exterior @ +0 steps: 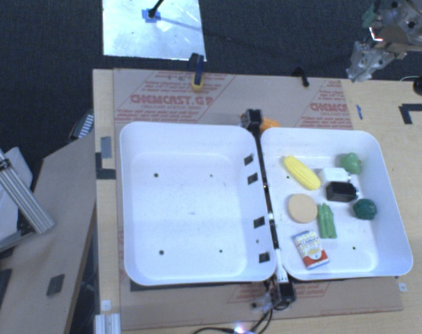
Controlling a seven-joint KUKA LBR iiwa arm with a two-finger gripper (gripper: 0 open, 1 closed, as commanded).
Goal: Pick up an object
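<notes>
Two shallow white plastic bins are sitting side by side on the bench. The left bin [190,200] is lying beside the right bin [388,214], which is holding every item: a yellow toy corn cob [302,172], a round tan disc [302,208], a small printed red-and-white carton [311,248], a green ridged vegetable [326,220], a black block [340,191], a pale green lumpy piece [350,163] and a dark green ball [365,209]. The gripper [367,58] is hanging at upper right, well apart from the items; its state I cannot tell.
</notes>
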